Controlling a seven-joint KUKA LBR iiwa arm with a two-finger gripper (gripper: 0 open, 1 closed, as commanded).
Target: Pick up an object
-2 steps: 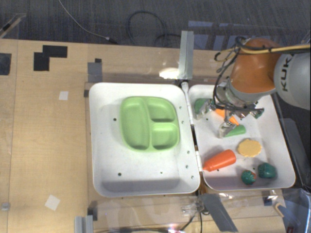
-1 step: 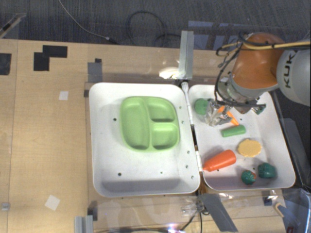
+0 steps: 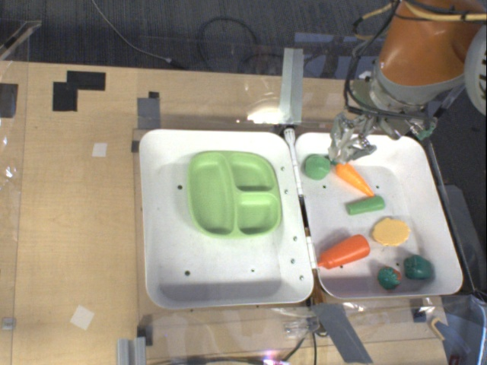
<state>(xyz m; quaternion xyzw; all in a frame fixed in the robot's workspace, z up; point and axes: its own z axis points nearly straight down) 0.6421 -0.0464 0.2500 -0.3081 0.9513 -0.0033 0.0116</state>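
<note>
My gripper (image 3: 344, 149) hangs over the back left part of the right bin (image 3: 426, 158), its tips just above the thick end of a small orange carrot (image 3: 354, 177). A green ball (image 3: 316, 166) lies just left of the tips. Further forward lie a green stick (image 3: 366, 204), a yellow disc (image 3: 390, 232), a large orange-red carrot (image 3: 344, 252) and two dark green pieces (image 3: 405, 271). Nothing is visibly held between the fingers.
The left bin (image 3: 163, 280) holds a light green divided plate (image 3: 233, 193). A ridge where the two bins meet (image 3: 299, 204) runs close to the left of the green ball. A metal post (image 3: 291, 86) stands behind the bins.
</note>
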